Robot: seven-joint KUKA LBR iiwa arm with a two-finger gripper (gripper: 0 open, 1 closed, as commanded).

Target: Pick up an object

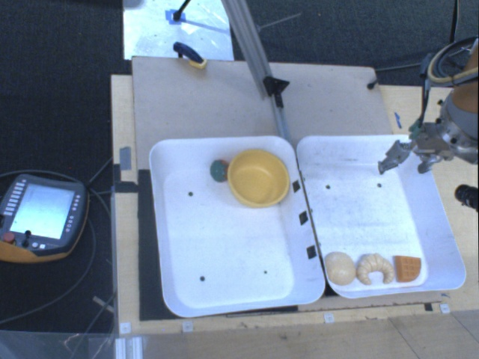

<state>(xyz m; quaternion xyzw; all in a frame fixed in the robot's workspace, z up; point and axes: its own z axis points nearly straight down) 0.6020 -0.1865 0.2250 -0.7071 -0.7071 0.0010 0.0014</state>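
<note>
While nothing sits between the fingers, progress: barely begun, grasp and lift both left to do.
Pincer [408, 158]: spread apart, gripping nothing, poised over the upper right edge of the right bin [359, 200].
Candidates in the right bin: cream ball [339, 268], croissant-shaped piece [376, 268] and orange block [407, 268], lined up along its near wall, well apart from the pincer.
Candidates beyond the right bin: yellow bowl [258, 177] in the left bin [224, 275], just across the shared wall; small green ball [218, 170] touching the bowl's far side.
Remaining, by judgement: choose one, descend, clench, raise.
</note>
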